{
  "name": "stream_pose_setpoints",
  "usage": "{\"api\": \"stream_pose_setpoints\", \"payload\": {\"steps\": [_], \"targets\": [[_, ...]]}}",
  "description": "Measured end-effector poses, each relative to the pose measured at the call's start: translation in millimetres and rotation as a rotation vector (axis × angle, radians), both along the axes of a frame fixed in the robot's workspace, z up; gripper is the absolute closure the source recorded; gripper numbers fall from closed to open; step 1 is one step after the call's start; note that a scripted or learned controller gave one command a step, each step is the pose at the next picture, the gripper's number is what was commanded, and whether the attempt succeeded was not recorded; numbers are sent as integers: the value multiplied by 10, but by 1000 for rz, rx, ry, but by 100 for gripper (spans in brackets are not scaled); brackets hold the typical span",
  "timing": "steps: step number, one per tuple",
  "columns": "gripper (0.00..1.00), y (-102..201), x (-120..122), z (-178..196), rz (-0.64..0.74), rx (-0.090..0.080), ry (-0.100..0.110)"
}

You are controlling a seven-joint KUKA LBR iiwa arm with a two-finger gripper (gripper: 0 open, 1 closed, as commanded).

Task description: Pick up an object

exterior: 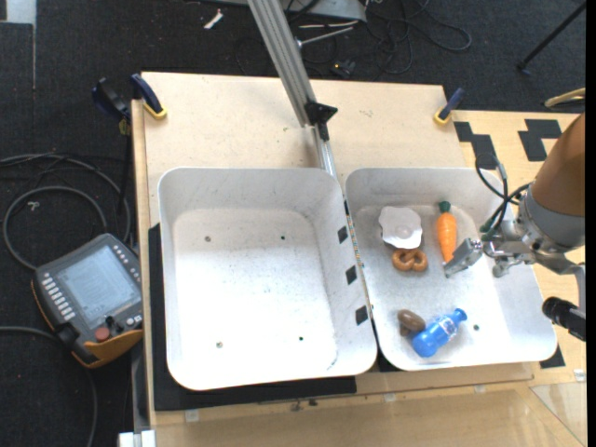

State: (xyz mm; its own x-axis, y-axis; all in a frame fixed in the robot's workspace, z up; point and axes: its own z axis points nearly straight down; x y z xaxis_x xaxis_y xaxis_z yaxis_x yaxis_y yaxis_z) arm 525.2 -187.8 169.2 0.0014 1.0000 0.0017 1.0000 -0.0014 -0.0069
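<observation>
White plastic, the right bin (521, 338) carries every object, and the hand (463, 257) hangs over its middle; whether it is spread or pressed together I cannot tell. The carrot (447, 232), orange with a green top, stands just beside the hand on the far side, long axis running away from the camera. The pretzel (410, 261) lies just leftward.

1. Even, bright overhead light falls on my bench (242, 119); both white bins (251, 277) read nearly washed out.
2. Shadows are soft and short, pooling under the bins' front rims.
3. The dark floor (65, 82) holds little detail.
4. Focus is fair throughout; small objects look slightly soft and grainy.
</observation>
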Motion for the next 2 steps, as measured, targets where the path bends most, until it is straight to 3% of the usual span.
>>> {"api": "stream_pose_setpoints", "payload": {"steps": [1,2], "targets": [[0,44,1,-440,1,0,-2],[100,37,16,-311,1,-2,-8]]}}
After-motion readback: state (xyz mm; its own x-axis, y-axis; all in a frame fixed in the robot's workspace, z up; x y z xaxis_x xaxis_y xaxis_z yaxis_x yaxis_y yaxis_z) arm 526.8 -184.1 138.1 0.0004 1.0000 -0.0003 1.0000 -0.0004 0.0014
